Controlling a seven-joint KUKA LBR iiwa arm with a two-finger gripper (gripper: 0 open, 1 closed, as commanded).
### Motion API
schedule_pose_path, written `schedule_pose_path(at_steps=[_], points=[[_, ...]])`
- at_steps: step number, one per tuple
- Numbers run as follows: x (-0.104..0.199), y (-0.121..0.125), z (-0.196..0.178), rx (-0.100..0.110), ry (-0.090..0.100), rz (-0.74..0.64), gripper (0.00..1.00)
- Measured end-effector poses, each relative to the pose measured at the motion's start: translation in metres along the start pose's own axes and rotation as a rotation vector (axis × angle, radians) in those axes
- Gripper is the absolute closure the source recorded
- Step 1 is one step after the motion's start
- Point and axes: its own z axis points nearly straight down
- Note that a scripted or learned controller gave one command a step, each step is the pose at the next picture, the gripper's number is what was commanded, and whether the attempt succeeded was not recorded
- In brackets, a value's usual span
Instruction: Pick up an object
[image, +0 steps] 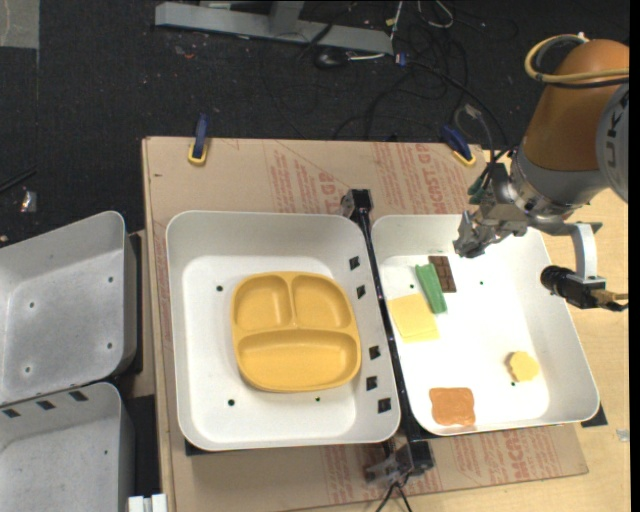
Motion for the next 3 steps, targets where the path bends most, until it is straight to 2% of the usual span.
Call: schedule_pose_path(at_steps=[1, 3], points=[[0.058, -0.013, 0.012, -0.001, -0.001, -0.001, 1.0], [0.169, -0.038, -0.003, -0.001, 0.0, -0.002, 1.0]])
